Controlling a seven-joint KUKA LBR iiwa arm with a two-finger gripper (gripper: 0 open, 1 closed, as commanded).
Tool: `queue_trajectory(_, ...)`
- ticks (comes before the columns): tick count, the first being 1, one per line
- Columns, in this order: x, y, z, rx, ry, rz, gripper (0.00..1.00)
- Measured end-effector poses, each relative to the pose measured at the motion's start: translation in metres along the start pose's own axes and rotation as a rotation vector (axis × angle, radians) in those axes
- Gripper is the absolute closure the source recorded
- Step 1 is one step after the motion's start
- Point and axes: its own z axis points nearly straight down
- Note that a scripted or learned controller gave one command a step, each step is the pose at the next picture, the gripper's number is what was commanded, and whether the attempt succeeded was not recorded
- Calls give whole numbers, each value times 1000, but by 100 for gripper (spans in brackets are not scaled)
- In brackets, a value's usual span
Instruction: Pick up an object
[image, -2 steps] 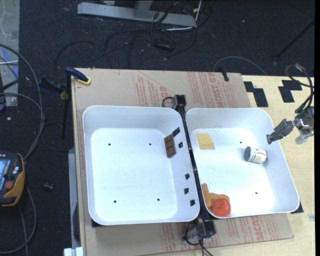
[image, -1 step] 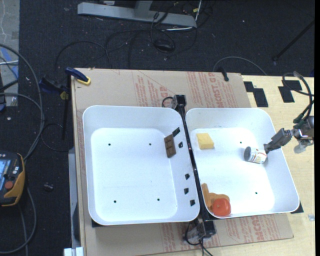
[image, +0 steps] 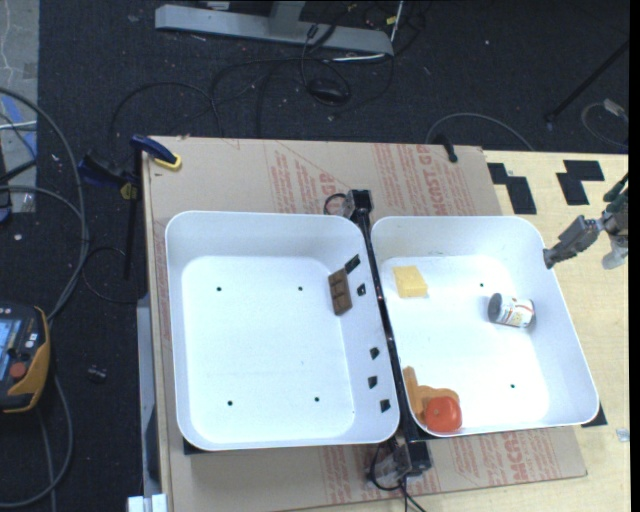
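Note:
The right bin (image: 560, 330) holds a pale yellow block (image: 410, 282) near its back left. A small white jar (image: 511, 311) lies on its side towards the right. A red-orange round object (image: 441, 411) sits in the front left corner with an orange piece (image: 411, 383) beside it. In the left bin (image: 190, 300), a brown bar (image: 341, 293) rests against the right wall. My gripper (image: 580, 261) hangs at the far right, above the right bin's outer rim. It is open, holds nothing, and is well apart from the jar.
A divider with black clips (image: 375, 330) runs between the bins. Both stand on a cardboard sheet (image: 260, 170). Cables lie on the dark floor behind, and a yellow-and-blue clamp (image: 155, 152) sits at the sheet's back left corner.

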Motion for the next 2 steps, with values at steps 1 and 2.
queue_trajectory(1,13,-21,-8,0,1,-1,0)
queue_trajectory(2,-16,7,-4,2,1,1,0)
